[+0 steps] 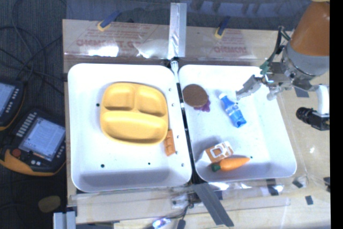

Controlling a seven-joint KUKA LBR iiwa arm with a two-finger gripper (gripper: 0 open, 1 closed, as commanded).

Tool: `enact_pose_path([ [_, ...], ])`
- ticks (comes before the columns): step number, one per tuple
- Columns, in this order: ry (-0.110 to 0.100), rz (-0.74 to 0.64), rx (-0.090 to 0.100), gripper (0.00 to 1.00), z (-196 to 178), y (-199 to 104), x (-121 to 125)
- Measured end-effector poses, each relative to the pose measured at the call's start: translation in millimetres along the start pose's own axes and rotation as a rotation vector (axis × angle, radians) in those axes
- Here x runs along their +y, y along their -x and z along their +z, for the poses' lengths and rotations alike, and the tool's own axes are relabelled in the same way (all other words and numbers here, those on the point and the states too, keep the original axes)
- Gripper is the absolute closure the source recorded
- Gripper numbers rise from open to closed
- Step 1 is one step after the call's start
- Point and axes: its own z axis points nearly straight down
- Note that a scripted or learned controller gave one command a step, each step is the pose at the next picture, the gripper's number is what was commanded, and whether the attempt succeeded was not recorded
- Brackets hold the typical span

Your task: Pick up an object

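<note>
From my screen, the wooden bench (161,40) carries two shallow white plastic bins side by side. The left bin (86,169) holds a large yellow plastic tray with three moulded compartments (134,113), lying flat near its middle. A small orange block (170,143) sits against that bin's right wall, just beside the tray's lower right corner.

The grey arm with its orange band (312,35) comes in from the right, above the right bin's (278,163) upper right corner. Its tool (257,87) hangs over the upper right part of that bin; I see nothing held in it, and I cannot tell how far apart its jaws stand.

In the right bin, a round brown disc (194,95) lies near the upper left corner, with a small purple piece (204,106) touching its lower right edge. A blue and white bottle (232,110) lies on its side near the bin's middle, just left of and below the tool. Toward the front wall, an orange carrot with a green top (231,164) lies sideways, and a small orange and white box (218,151) rests just above it, touching or nearly so.
</note>
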Motion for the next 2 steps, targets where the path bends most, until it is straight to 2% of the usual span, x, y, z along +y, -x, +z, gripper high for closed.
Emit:
enact_pose_path([
  [1,0.0,-0.12,-0.003,0.0,10.3,2.6,35.5],
  [2,0.0,-0.275,0.0,0.0,98.3,-2.8,21.8],
])
